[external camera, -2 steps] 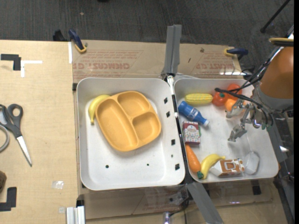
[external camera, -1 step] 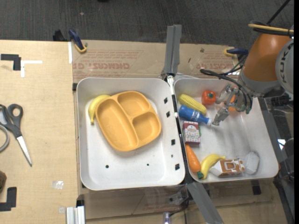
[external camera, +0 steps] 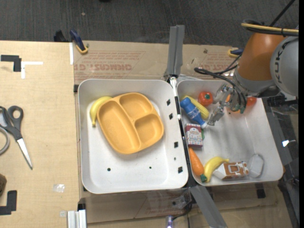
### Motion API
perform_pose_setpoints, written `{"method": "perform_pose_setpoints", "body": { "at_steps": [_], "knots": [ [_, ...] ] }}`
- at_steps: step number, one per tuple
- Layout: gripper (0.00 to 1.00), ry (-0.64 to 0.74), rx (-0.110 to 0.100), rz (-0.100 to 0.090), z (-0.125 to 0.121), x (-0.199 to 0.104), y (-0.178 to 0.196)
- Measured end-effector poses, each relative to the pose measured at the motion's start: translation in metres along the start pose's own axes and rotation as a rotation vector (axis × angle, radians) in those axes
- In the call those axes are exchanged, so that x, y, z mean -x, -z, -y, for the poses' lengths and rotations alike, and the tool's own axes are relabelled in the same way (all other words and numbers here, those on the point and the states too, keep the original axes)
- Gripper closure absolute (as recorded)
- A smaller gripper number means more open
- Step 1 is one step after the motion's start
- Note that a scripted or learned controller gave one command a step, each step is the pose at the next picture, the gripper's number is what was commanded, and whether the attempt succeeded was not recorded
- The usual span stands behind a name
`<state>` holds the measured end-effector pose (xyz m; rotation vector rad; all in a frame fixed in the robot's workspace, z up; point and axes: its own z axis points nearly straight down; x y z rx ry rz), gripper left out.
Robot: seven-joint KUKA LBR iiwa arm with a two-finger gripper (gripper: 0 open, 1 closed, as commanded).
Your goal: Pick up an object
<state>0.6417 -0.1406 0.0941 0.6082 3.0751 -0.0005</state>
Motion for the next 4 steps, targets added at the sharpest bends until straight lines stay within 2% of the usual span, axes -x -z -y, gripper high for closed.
{"method": "perform_pose_setpoints", "body": {
  "at_steps": [1, 2, 3, 4],
  "knots": [
    [0.0, -0.173, -0.003, -0.004, -0.045, -0.015, -0.001],
    [0.0, -0.198, -0.002, -0.004, -0.04, -0.031, -0.001],
    [1.0, -0.195, -0.002, 0.001, -0.04, -0.03, 0.01],
    [1.0, -0.434, 0.001, 0.001, -0.021, -0.074, 0.001]
  ]
}}
